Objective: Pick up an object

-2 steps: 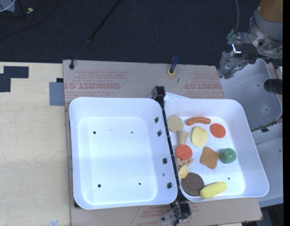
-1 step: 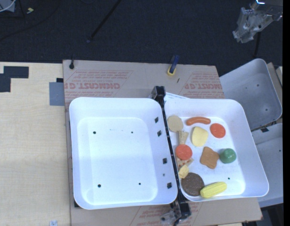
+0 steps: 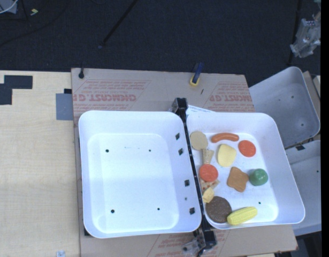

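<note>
From the camera view above the bench, two shallow white plastic bins sit side by side on a brown printed cardboard sheet [image 3: 153, 90]. The left bin [image 3: 94, 138] has nothing lying on its floor; the right bin [image 3: 276, 143] carries all the toy food, so any pick has to begin there.

Along that bin's left wall lie a beige mushroom-shaped piece [image 3: 199, 140], a round red-orange tomato [image 3: 208, 172] and a small pale yellow scrap [image 3: 208, 195]. At the far side rests a reddish-orange sausage [image 3: 224, 137], with a flat red disc [image 3: 247, 148] just to its right. A pale yellow wedge [image 3: 226, 155] lies in the middle, and nearer the viewer a brown toast-like slab [image 3: 237, 179] touches or nearly touches a round green fruit [image 3: 258, 176]. At the near edge a dark brown round patty [image 3: 219, 209] lies against a yellow corn cob [image 3: 242, 215].

The pieces look scattered loosely, not arranged, as if tipped in for random grasping. The red disc and the sausage stand fairly apart from their neighbours and seem the easier targets; the patty and corn, crowded together at the wall, look harder.

At the far right, a pale grey mechanical part [image 3: 306, 36] hangs over the dark floor, well apart from the bins; whether it is the gripper, and how its fingers are set, I cannot tell. No object has been lifted yet.
</note>
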Robot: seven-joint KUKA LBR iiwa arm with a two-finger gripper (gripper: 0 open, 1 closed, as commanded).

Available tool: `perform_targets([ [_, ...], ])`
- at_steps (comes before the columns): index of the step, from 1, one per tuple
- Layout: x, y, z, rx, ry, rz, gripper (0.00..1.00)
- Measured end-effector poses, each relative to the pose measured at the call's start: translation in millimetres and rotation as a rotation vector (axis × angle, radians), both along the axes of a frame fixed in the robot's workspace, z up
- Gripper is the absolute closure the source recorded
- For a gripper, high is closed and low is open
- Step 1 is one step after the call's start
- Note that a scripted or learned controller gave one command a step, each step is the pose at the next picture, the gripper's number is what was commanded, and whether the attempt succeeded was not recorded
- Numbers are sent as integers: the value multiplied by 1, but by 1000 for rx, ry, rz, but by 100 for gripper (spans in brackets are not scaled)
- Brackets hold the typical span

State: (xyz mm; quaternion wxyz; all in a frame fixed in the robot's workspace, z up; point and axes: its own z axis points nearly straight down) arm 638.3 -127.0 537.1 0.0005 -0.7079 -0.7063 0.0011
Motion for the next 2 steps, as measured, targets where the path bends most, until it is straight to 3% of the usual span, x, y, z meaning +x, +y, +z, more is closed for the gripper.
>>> perform_targets([
  [1,6,-63,0,-1,-1,0,100],
  [2,-1,-86,-275,4,9,1,100],
])
